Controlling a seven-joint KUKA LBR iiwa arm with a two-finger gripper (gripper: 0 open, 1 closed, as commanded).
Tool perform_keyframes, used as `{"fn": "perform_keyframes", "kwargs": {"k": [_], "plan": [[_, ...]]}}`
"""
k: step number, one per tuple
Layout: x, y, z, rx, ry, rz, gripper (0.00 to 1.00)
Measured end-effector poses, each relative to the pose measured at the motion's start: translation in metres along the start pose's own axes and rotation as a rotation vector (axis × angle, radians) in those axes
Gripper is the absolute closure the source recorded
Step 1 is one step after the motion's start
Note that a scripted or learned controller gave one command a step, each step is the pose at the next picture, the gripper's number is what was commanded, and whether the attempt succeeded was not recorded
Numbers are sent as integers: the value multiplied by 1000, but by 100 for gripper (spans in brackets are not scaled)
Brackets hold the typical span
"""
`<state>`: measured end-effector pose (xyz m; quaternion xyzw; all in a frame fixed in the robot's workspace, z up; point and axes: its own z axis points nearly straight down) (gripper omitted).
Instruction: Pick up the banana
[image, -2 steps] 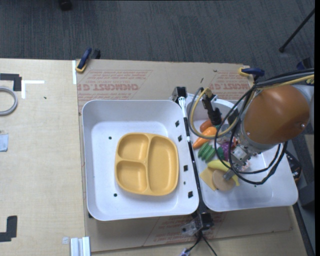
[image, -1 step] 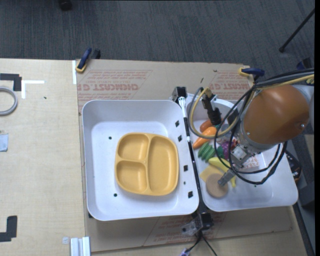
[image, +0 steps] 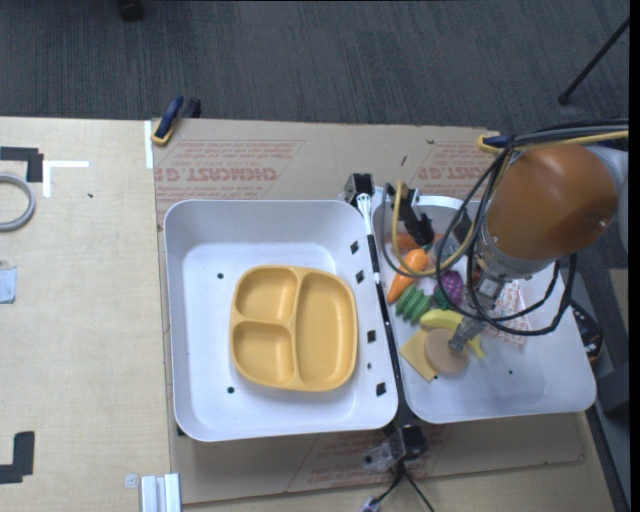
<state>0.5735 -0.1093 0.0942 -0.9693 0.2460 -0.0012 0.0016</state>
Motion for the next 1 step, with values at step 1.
{"fn": "perform_keyframes", "kwargs": {"k": [1], "plan": [[52, -18, 0, 0, 1, -226, 0]]}}
